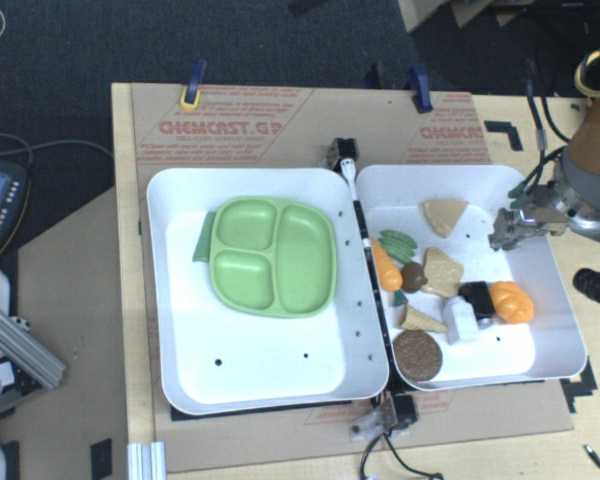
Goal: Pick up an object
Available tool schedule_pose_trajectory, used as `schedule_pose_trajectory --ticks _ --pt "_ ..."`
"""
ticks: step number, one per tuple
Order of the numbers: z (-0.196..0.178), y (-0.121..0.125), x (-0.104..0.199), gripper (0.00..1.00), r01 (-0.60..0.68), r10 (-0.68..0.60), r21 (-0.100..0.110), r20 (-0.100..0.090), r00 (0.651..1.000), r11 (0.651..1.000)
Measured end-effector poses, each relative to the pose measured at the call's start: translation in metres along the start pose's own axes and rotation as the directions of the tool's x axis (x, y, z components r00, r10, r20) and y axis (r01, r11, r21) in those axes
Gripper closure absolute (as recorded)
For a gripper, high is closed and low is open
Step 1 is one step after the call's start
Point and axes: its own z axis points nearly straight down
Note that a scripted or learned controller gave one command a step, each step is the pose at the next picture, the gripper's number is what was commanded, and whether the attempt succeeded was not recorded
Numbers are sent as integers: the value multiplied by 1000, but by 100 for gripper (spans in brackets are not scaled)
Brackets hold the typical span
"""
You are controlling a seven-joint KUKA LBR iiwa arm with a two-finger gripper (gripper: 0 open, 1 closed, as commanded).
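Gripper [508, 230] sits at the right edge of the frame, low over the upper right part of the right bin [540, 363], wrist coming in from the right. Can't tell if it's spread or pressed together; nothing visible between the tips, so judged not holding anything.

Candidate objects all lie in the right bin, left of and below the gripper in frame. Nearest: tan wedge-shaped piece [444, 215], just left of the gripper and slightly higher, bare bin floor between them. Orange toy [511, 302] lies straight below the gripper, touching a black block [476, 295] on its left. Further left: a tan bread-like slice [442, 273], a green leafy piece [398, 240], an orange carrot-like piece [385, 268] against the divider, its long axis running roughly top to bottom. Brown round disc [418, 354] at lower left of the bin, farthest off.

Left bin [180, 368] holds a green sectioned plate [275, 256], well apart from the gripper.

Judgement: pick not yet made; shortest move is a short shift left to the tan wedge or down-frame to the orange toy.
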Motion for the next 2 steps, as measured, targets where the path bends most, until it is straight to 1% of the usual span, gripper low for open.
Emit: schedule_pose_trajectory --ticks 1,2 --pt "-26 1 0 100 1 -1 1 -1 1000 1000" --pt "-24 1 51 100 6 -6 8 -6 1000 1000"
